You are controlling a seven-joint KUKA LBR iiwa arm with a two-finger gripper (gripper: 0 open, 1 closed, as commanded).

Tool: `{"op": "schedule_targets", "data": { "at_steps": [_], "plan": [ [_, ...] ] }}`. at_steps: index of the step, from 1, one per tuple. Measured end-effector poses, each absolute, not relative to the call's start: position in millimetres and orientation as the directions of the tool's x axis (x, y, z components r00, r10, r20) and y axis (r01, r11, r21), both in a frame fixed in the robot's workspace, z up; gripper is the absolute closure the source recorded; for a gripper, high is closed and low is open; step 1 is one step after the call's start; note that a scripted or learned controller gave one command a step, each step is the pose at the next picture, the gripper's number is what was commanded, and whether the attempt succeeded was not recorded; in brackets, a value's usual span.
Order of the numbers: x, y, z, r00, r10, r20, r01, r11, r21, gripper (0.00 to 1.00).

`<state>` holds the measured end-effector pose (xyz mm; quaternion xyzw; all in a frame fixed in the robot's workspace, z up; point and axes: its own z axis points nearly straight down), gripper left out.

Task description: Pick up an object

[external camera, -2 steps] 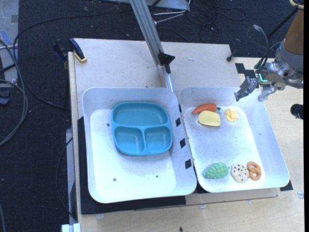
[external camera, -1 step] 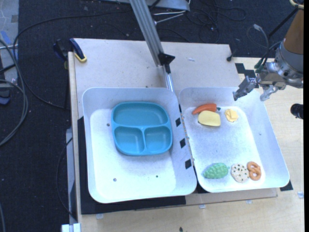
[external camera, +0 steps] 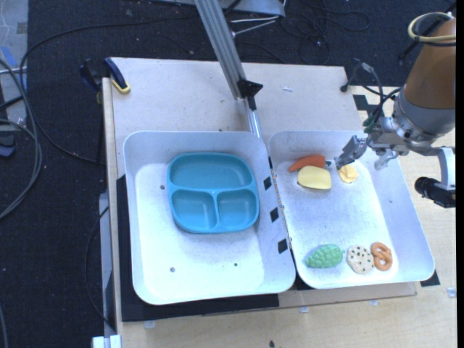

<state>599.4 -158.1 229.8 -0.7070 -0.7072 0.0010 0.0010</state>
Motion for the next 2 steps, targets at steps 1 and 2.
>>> {"op": "schedule_targets", "data": {
  "at_steps": [1,2],
  "plan": [
    [602.7,-158.8,186.7,0.0,1.0,0.0,1.0,0.0,-0.002,0.0],
    [602.4,-155.5,144.1,0.0,1.0,0.0,1.0,0.0,-0.002,0.0]
  ]
}}
